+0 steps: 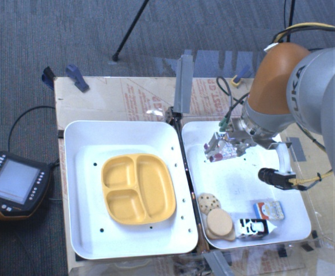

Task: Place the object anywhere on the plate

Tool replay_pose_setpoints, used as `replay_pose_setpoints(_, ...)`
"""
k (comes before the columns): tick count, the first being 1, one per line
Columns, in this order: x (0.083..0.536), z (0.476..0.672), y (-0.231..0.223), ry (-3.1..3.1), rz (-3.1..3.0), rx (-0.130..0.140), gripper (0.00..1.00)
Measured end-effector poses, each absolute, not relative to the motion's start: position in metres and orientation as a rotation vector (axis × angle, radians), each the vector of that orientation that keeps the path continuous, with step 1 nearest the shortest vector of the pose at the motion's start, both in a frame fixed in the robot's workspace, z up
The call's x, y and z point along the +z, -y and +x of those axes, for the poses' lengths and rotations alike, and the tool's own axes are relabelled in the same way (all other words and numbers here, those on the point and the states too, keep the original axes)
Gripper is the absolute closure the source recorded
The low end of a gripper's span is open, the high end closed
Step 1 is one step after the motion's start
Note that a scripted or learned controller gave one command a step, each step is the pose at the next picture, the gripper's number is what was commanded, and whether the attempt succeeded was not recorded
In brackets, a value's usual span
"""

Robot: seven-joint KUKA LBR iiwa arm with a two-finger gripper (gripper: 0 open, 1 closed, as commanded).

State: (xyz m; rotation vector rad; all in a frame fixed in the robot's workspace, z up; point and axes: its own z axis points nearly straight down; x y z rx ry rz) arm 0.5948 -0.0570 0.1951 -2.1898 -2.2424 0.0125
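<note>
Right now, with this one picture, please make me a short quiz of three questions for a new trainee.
1. True or false: the yellow plate lies in the left bin.
2. How many compartments has the plate?
3. Which lies nearest the chocolate-chip cookie? A) the plain round cookie B) the black-and-white carton C) the gripper

Key: 1 true; 2 three; 3 A. All the food lies in the right bin, low in the view, beneath the arm.

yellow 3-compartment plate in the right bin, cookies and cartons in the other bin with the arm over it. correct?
Not quite: the camera view shows the yellow three-compartment plate in the left bin, not the right. The rest holds: the cookies and cartons lie in the right bin, with the arm over it.
</note>
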Motion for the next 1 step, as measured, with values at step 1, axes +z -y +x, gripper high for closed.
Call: replay_pose_setpoints(1, 0.1952, 0.5948, 0.057, 2.243, -2.19, 0.012, 0.0)
